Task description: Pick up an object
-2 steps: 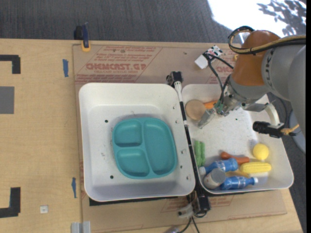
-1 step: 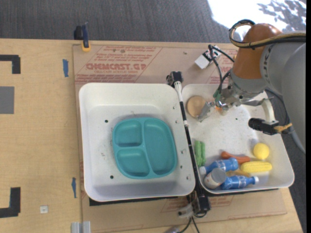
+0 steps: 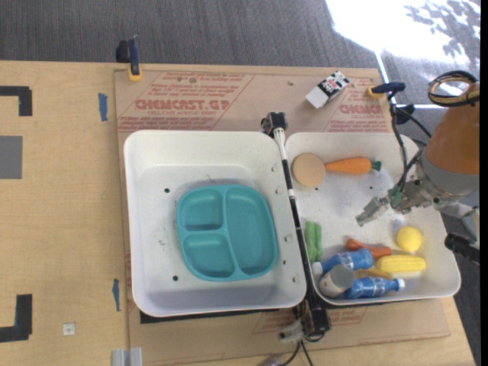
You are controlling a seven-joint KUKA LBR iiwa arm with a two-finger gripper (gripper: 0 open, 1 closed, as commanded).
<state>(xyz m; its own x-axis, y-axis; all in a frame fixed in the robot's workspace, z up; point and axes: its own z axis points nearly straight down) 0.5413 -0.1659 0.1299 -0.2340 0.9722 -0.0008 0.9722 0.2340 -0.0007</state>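
Still nothing picked up, as I read it.
My gripper (image 3: 371, 210) hangs spread and empty over the right bin (image 3: 450, 277), near the lemon (image 3: 409, 239); the grasp and lift remain.

Grey arm (image 3: 450, 175), orange band, black cables

Bright, sharp; sun glare top right
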